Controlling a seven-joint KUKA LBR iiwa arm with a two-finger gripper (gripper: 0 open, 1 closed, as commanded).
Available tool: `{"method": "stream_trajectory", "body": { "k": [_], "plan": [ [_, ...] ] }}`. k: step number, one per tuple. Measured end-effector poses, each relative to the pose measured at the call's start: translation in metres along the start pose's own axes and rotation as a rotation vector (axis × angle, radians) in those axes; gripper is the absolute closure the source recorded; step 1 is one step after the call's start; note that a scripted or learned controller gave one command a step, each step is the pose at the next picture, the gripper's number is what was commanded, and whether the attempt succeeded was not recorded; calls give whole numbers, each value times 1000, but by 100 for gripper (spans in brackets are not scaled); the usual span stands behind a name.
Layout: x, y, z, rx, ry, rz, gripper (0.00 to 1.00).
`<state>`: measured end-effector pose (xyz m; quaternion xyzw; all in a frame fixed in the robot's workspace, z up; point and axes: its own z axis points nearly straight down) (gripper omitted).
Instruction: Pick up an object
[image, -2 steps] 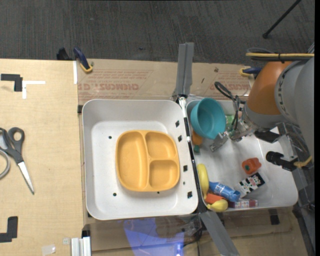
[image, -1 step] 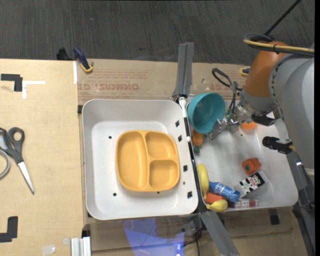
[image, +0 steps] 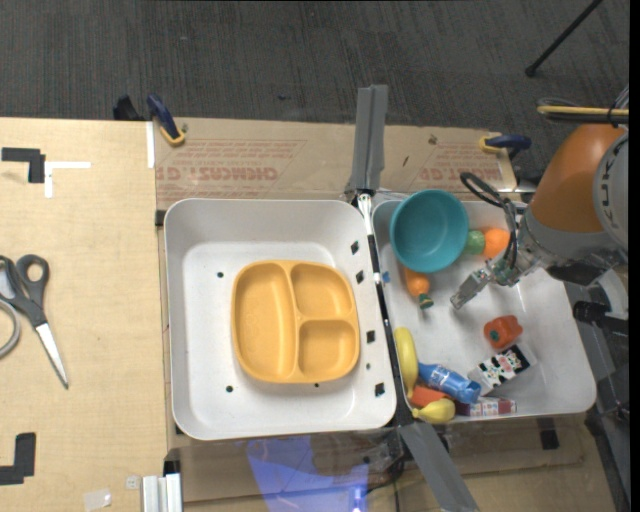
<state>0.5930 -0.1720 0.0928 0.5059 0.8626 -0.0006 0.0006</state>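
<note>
Your tool (image: 478, 284) hangs over the right bin (image: 555, 385), at five o'clock from the teal bowl (image: 430, 231); you cannot tell its grip. The bowl half hides an orange ball (image: 494, 240).

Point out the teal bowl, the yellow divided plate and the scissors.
teal bowl (image: 428, 230): camera view, on the inside bottom of the bowl.
yellow divided plate (image: 262, 315): camera view, on its large left compartment.
scissors (image: 32, 270): camera view, on the grey handle ring.
</note>
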Motion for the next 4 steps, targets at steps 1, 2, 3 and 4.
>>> {"method": "stream_trajectory", "body": {
  "k": [1,2,3,4],
  "plan": [
    [-69,32,-1,-1,7,335,0],
    [-72,30,-11,-1,-3,335,100],
    [-50,49,-151,-1,-1,383,100],
    [7,37,-168,2,1,488,100]
  ]
}}
